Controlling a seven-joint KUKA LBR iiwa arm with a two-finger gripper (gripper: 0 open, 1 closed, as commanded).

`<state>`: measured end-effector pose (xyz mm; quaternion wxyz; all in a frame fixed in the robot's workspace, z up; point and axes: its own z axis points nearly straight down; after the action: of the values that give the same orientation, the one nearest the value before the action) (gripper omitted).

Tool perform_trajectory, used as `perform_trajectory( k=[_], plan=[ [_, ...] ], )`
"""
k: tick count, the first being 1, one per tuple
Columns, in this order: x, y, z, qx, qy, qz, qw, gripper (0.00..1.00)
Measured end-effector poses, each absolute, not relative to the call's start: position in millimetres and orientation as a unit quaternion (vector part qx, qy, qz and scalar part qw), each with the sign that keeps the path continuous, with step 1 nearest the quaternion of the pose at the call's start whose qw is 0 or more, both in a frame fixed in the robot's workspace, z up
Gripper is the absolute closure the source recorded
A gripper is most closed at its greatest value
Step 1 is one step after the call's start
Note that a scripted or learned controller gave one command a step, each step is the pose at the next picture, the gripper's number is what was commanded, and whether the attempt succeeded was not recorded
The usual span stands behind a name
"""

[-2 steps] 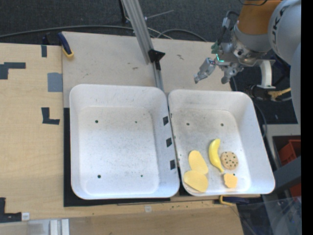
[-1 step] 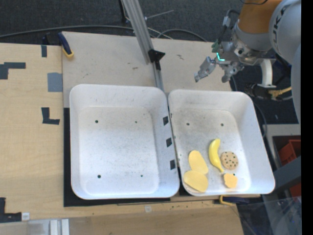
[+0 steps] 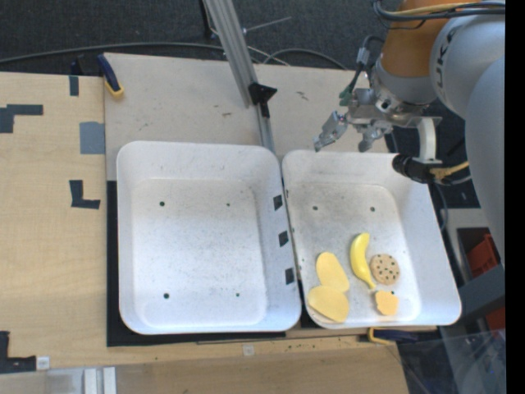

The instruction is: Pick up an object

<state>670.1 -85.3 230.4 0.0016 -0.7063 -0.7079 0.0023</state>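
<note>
Pale wooden bench (image 3: 189,97) carries two shallow white bins; all the pieces sit in the right bin (image 3: 426,220), near its front edge: a yellow plastic banana (image 3: 359,257), a brown speckled cookie (image 3: 384,268), two flat yellow slabs (image 3: 330,286), and a small orange wedge (image 3: 386,304). Above that bin's back edge hangs the two-finger gripper (image 3: 351,135), jaws apart and holding nothing. Approach is under way; next I judge it must travel forward and descend over one piece.
</note>
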Motion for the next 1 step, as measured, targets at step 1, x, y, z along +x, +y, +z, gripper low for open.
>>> perform_trajectory(
  k=[1],
  plan=[
    [670.2,-92.8,169.1,-0.707,-0.708,0.0032,0.002,0.00]
  ],
)
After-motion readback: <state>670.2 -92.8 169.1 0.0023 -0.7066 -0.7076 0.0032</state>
